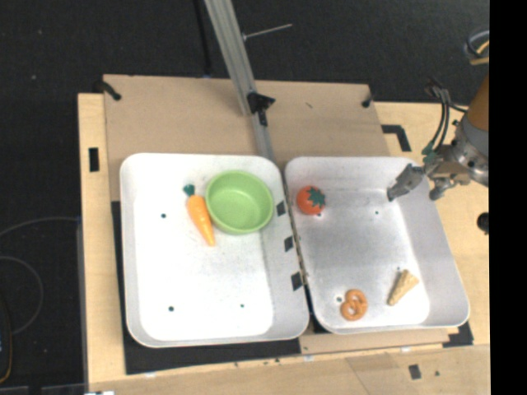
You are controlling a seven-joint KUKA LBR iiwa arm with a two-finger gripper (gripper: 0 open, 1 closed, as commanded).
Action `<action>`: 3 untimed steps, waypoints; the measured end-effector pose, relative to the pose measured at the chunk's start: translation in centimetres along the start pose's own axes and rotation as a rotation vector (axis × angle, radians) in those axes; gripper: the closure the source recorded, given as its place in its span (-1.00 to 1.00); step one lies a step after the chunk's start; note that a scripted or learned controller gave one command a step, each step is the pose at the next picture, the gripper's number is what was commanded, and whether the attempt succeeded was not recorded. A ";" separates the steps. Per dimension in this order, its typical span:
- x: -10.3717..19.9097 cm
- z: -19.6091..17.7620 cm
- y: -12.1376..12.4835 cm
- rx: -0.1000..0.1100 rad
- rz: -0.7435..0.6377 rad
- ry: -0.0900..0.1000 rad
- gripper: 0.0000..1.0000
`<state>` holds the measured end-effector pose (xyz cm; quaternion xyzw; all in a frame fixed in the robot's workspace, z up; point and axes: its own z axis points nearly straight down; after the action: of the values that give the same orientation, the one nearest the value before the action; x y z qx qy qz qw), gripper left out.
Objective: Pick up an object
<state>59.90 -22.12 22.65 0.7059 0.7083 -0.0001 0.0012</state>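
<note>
The gripper (422,181) hangs over the right-hand bin (428,245) near that bin's far right corner, its two fingers (401,186) spread apart with nothing between them, so no object is held yet. Any of the small items would serve as the target. In the right bin, a red tomato (310,200) sits close to the far left corner, just beside the divide between bins; a pretzel (354,304) lies near the front edge, and a cone (403,286) rests a little to its right, tilted on its side. In the left bin (156,262), a green bowl (240,203) stands near the far right corner with a carrot (199,217) touching or almost touching its left rim. These all look like light plastic toys, stiff and probably smooth, so they may skid or roll if nudged off-centre. The tomato is nearest the gripper's side and looks round; I would close across its widest middle, though it could pop out of the grip. The cone is better pinched across its narrow width, and the flat pretzel offers little height to seize.
</note>
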 end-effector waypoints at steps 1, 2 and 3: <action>0.0 0.0 0.0 0.000 -0.001 -0.001 -1.00; 0.2 5.0 0.9 0.004 -0.002 0.000 -1.00; -0.3 9.6 1.5 0.005 0.000 0.000 -1.00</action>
<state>61.44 -22.45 13.06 0.7058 0.7084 -0.0018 -0.0004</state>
